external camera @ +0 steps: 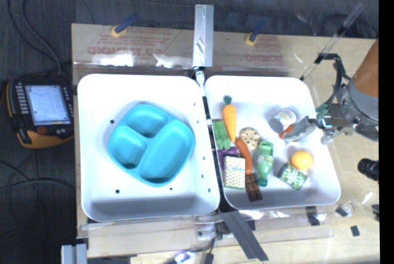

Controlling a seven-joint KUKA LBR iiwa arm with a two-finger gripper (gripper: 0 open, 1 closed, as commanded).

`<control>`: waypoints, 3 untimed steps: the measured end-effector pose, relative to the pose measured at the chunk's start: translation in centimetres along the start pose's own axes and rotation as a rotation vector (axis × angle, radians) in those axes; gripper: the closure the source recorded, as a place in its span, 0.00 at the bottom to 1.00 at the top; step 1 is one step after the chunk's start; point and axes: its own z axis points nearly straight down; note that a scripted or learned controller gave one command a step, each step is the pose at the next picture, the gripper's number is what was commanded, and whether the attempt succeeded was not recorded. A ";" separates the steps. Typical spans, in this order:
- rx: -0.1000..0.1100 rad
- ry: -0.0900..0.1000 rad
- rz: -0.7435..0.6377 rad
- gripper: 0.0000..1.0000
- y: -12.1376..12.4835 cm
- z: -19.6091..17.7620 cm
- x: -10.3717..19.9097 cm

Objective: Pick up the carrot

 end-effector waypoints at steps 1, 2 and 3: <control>-0.002 0.000 0.142 0.00 -0.2 -0.6 -0.2; 0.000 -0.002 0.002 0.00 2.2 -1.4 4.0; 0.008 0.000 0.000 1.00 2.3 -1.9 4.0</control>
